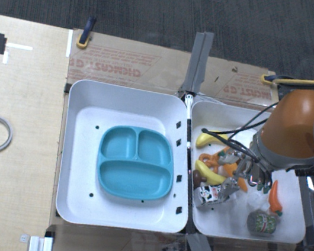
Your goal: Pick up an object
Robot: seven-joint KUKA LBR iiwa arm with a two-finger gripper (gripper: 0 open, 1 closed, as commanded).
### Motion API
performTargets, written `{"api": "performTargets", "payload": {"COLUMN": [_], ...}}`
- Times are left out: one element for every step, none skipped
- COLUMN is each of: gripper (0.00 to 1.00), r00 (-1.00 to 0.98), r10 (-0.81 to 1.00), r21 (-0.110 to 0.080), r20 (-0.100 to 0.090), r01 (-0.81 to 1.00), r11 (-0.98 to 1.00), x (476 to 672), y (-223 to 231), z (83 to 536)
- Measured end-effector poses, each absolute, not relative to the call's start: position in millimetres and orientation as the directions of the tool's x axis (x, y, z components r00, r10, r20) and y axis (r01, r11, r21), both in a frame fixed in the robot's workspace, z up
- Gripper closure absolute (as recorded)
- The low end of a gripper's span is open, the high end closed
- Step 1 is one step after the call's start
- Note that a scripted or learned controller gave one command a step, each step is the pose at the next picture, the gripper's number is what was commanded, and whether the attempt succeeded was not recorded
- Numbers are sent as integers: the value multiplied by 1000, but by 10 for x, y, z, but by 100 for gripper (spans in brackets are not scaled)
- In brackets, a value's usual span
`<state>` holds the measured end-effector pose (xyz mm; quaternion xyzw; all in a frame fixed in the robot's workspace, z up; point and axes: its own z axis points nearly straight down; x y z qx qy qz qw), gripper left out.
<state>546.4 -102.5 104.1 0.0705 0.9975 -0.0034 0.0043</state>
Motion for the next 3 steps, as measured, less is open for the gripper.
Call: {"api": "performTargets", "payload": {"gripper": [0,100,100], "r00": [-959,-960,-970], "r10": [283,280,244], "r21": [-6,-1,-1], "r20": [-16,-18,2], "r01": [283,280,244], "r11": [959,960,970], "x": [5430,5461,5992], "y": [-1043,-1018,-835], "z": [1044,1170,2451]}}
